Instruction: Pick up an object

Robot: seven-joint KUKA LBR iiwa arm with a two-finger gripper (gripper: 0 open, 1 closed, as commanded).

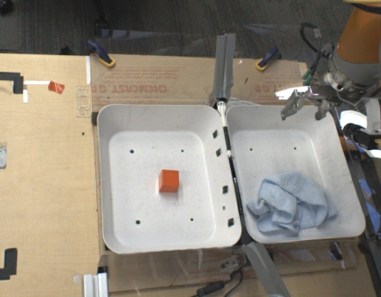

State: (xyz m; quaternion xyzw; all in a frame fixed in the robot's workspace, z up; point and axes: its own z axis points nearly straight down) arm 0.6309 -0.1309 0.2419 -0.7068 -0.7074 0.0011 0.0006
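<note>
1. two shallow white bins sit side by side, the left bin (116, 166) and the right bin (271, 129), their inner edges touching.
2. a grey divider bar (225, 67) stands upright behind the seam between them.
3. brown cardboard (159, 82) with reversed red lettering lies behind the bins.
4. two clamps with orange tips, (102, 54) and (266, 59), grip the cardboard's far edge.
5. a light wooden board (41, 184) lies left of the bins, bearing a small red tag (56, 87).

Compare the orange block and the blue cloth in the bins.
The orange block is small, rigid and boxy; the blue cloth is larger, soft and crumpled. The block sits mid left bin; the cloth lies near the right bin's front edge. Both rest untouched.
</note>
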